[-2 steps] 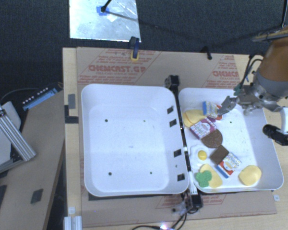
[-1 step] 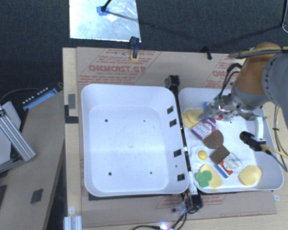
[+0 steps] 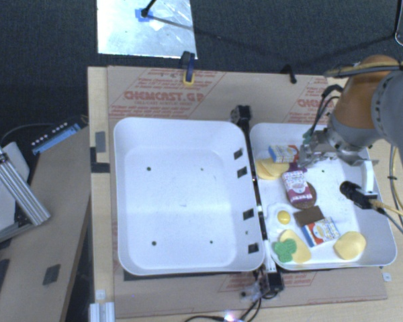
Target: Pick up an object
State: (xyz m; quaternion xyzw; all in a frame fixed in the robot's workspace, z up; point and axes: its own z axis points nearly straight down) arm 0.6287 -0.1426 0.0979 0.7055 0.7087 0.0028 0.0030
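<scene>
Maroon packet (image 3: 297,184) lies just below the gripper (image 3: 307,151), apparently unlifted; gripper state cannot be judged. Pick looks not yet done: grasp and lift remain.

The arm (image 3: 383,106) runs off the right edge — the tool's (image 3: 307,154) grip unclear.

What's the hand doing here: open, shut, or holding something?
Hand: over the right bin, just above the maroon packet; open or shut cannot be told, and no object is seen in its grasp.
</scene>
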